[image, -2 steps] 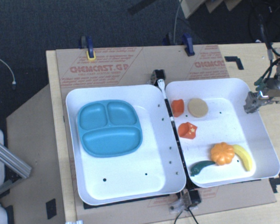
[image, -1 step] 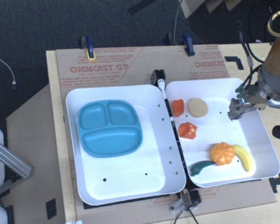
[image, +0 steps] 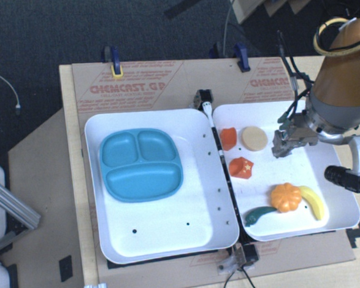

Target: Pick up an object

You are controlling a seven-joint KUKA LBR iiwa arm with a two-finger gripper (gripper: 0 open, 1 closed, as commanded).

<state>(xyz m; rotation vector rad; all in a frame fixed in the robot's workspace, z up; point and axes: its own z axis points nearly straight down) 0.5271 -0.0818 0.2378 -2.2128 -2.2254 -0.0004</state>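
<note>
Six small toy foods down in the right white bin (image: 338, 160), none lifted. Yellow banana (image: 314, 202) near the front right corner, long and a bit bent, lying flat, running from up-left to down-right, upper end touching the orange pumpkin (image: 286, 197). Pumpkin round and bumpy, with no long way to point. Dark green toy (image: 259, 214) just left of the pumpkin, by the front wall, long and thin, lying almost left to right, fat end at the left and a little lower, thin end up against the pumpkin; too small to name for sure. Red chunk (image: 241, 167) with a little yellow mark on top, near the wall between the bins, short and blocky. Orange-red block (image: 228, 138) behind it, standing a bit taller than wide. Tan round disc (image: 254, 138) just right of that block, flat and pale, like a cookie. Gripper (image: 283, 145) just to the right of the tan disc, hanging over bare white bin floor, pointing down and to the left, with nothing seen in it; open or closed, cannot tell. Blue plate (image: 142, 164) with three parts resting in the left white bin (image: 174, 233).
</note>
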